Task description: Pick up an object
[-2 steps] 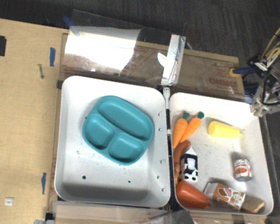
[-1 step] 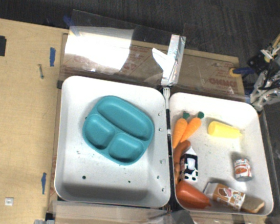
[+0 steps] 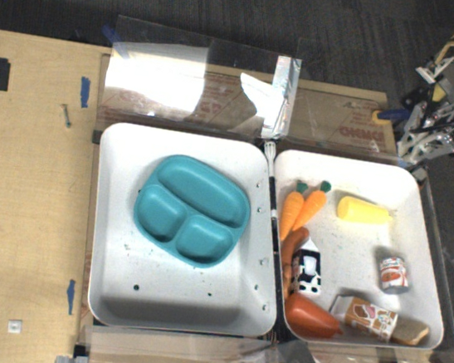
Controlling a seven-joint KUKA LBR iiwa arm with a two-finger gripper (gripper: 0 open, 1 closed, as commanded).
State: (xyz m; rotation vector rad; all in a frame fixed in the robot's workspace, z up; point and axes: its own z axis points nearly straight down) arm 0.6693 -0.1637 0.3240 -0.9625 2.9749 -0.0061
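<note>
teal tray (image 3: 192, 208) in left bin (image 3: 111, 227); claw (image 3: 434, 138) top right, grip state can't tell.

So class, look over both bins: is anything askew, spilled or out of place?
Nothing is spilled or damaged. The teal divided tray lies alone and slightly skewed in the left bin. The carrots, milk carton and red pepper crowd the right bin's left wall.
</note>
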